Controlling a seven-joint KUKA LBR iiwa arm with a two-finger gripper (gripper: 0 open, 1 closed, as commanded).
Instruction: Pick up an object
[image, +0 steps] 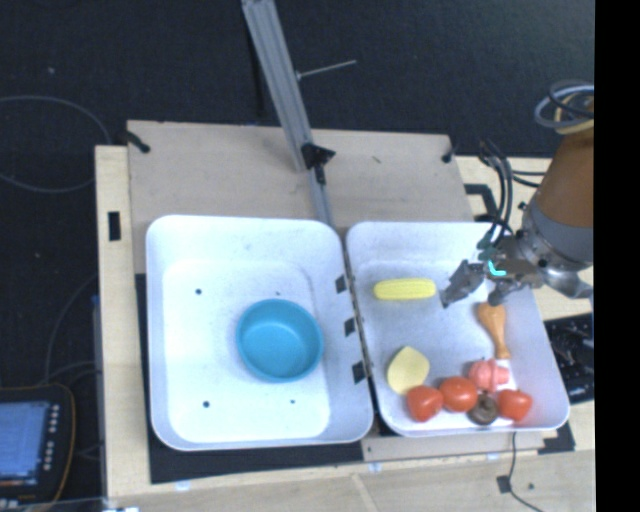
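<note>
**Pincer spread wide over the right bin, nothing in it yet**

Pincer (482, 286) hangs over the right bin (400, 240), its two dark fingers splayed wide with nothing between them. One finger points toward the yellow corn cob (404, 290) lying just beside it, the other sits near the top of the orange carrot-shaped piece (493, 328). Further out, along the near wall, a pale yellow lemon-like piece (407, 368) and a crowded row of red tomatoes (458, 394) press against a pink item (490, 373) and a small dark one (484, 410). Across the divider, the left bin (180, 250) holds a blue bowl (280, 340).

Best bet, judging from here: the corn cob, lying alone with room on both long sides. Straddle its narrow width, come straight down, close only once low. The clustered tomatoes look risky, since a finger would likely land on a neighbour.
</note>
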